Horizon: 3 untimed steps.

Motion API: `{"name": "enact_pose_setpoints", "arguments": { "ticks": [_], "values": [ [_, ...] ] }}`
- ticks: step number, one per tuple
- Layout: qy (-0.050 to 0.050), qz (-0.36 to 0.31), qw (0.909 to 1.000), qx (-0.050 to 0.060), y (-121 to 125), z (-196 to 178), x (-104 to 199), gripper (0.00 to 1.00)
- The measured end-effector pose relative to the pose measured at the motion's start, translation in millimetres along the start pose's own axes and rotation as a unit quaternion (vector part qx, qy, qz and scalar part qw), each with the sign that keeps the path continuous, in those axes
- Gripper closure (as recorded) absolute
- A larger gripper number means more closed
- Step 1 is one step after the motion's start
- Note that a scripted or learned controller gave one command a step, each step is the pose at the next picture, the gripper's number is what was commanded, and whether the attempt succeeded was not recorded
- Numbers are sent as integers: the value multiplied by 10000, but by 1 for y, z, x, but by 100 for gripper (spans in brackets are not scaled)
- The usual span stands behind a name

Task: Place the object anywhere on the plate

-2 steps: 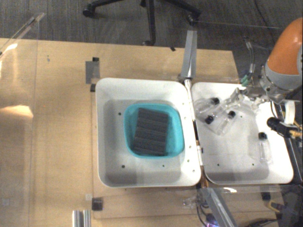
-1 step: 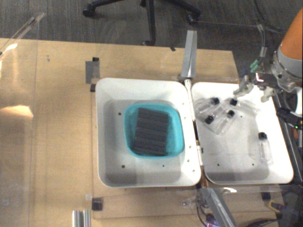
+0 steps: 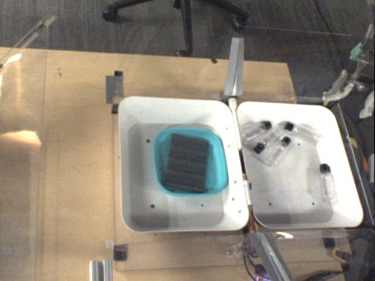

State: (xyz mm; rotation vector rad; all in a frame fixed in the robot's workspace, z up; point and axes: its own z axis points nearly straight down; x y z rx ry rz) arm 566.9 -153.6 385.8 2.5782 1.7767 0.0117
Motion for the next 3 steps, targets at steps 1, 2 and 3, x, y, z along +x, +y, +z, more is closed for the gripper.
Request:
{"name": "enact_pose_setpoints", "arguments": {
  "ticks": [1, 2, 3],
  "values": [
    [-8, 1744, 9847, -6, -11, -51, -46, 0],
    [-12, 2284, 9736, 16, -57, -51, -69, 0],
    [-14, 2283, 9736, 18, -57, -51, -69, 0]
  ]
}}
